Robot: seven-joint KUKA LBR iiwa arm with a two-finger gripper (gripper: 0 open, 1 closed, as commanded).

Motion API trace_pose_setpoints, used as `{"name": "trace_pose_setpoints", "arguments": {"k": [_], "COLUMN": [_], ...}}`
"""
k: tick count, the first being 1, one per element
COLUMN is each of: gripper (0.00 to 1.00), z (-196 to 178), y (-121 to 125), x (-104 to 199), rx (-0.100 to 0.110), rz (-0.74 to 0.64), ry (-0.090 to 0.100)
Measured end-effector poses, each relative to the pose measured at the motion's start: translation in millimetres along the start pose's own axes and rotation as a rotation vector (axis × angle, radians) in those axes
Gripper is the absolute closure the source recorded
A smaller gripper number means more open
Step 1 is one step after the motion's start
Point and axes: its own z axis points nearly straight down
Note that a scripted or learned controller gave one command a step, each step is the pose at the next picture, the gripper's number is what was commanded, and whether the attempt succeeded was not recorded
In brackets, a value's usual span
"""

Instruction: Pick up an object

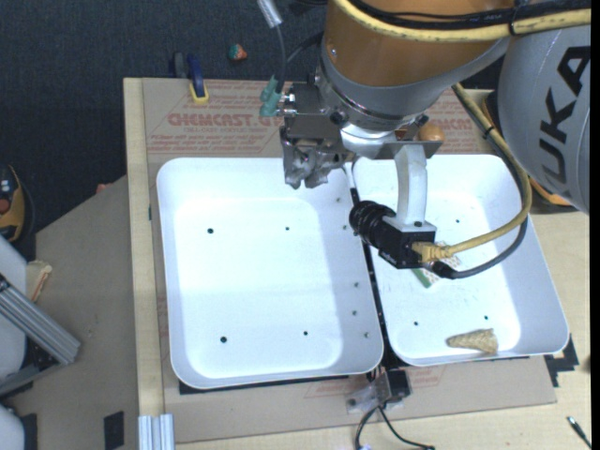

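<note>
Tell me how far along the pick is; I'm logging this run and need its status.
Nothing looks picked yet. The gripper sits at the far edge of the left bin, with no object visible between its jaws, and I cannot tell if they are open. A tan object lies in the right bin, near its front edge, untouched. Left to do: reach an object, close on it and lift.

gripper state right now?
Gripper: cannot be told, open or closed. It sits over the back edge of the left bin, with nothing visibly held.
</note>
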Motion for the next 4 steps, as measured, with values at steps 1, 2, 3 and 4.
{"name": "trace_pose_setpoints", "arguments": {"k": [1, 2, 3, 4], "gripper": [1.00, 1.00, 1.00, 1.00], "z": [110, -32, 92, 160], "y": [-20, -15, -19, -20], "x": [27, 26, 25, 25], "rx": [0.027, 0.000, 0.028, 0.024], "rz": [-0.001, 0.001, 0.004, 0.004], "ry": [-0.011, 0.001, -0.013, -0.010]}}
